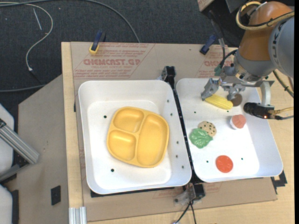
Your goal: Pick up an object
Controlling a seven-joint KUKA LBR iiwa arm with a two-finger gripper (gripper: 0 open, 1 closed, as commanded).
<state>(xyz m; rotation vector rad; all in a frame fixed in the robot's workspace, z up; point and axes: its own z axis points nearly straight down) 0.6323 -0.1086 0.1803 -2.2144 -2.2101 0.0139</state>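
My gripper (220, 92) hangs over the far end of the right bin (261, 143). It is open, with one grey finger (208, 90) to the left and the other to the right. A yellow banana-like piece (219, 101) lies on the bin floor just below and between the fingertips, not lifted. Nearer the front lie a speckled cookie (207, 127), a green leafy piece (200, 138), a pink-red round piece (238, 121) and a red disc (224, 163). A small brown thing (237, 100) peeks out beside the right finger.
The left bin (93, 101) holds a yellow divided plate (138, 136). A black clamp (168, 73) sits at the far end of the ridge between the bins. Blue clips (97, 41) hold the cardboard's far edge. Cables trail on the dark floor beyond.
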